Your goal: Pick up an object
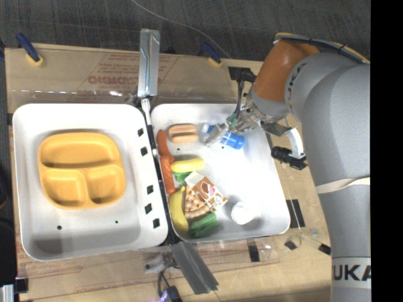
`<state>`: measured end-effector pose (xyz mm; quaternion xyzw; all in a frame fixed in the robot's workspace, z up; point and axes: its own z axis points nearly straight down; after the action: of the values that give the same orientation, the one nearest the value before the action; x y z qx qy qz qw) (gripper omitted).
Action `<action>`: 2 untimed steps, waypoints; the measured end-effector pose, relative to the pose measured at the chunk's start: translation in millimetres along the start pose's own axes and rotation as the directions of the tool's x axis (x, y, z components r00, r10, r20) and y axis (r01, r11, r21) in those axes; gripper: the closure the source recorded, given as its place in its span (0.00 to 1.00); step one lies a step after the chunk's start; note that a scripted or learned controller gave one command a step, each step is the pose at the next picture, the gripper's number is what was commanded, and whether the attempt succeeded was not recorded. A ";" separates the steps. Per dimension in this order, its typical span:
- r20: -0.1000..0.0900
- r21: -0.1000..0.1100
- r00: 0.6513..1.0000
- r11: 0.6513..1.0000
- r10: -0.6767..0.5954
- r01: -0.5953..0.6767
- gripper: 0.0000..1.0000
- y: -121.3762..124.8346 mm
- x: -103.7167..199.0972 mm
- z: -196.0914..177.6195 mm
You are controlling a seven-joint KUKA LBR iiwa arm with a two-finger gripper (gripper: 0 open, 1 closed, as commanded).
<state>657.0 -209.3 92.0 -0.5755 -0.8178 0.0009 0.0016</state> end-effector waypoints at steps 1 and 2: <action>0.001 -0.002 1.000 1.000 -0.006 0.006 1.00 1.7 0.5 -11.8; 0.004 -0.009 0.993 0.993 0.118 -0.118 1.00 16.3 39.9 -94.5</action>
<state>659.2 -166.3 186.4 -0.6226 -0.7825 -0.0015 -0.0029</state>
